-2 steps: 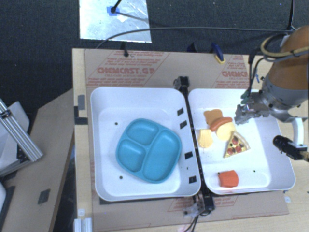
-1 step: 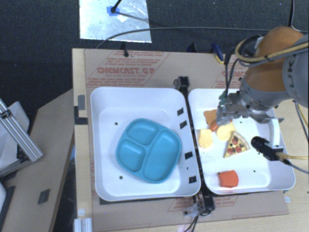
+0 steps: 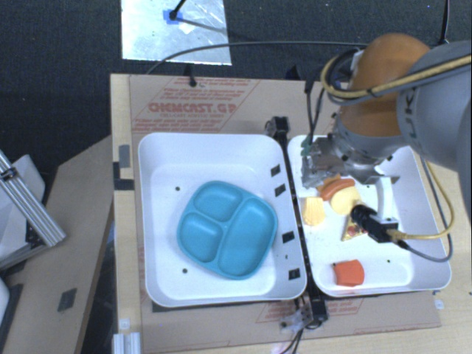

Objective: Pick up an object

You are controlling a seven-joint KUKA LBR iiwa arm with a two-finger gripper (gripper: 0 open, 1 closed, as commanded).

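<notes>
Cardboard-topped bench (image 3: 193, 98) carries two shallow white bins. Left bin (image 3: 158, 168): blue three-compartment plastic tray (image 3: 227, 228), lying flat. Right bin (image 3: 431, 260): pale yellow wedge-shaped piece (image 3: 314, 212), orange block (image 3: 349, 272) near the front wall, and orange-and-cream rounded food items (image 3: 340, 193) partly covered by the gripper (image 3: 318, 169). Grip state: cannot tell. Grey arm (image 3: 435, 102) cut off at right.

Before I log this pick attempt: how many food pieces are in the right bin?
4 visible: an orange block near the front, a yellow piece by the divider, a round slice under the gripper, a wedge mid-bin. The arm may hide more.
</notes>
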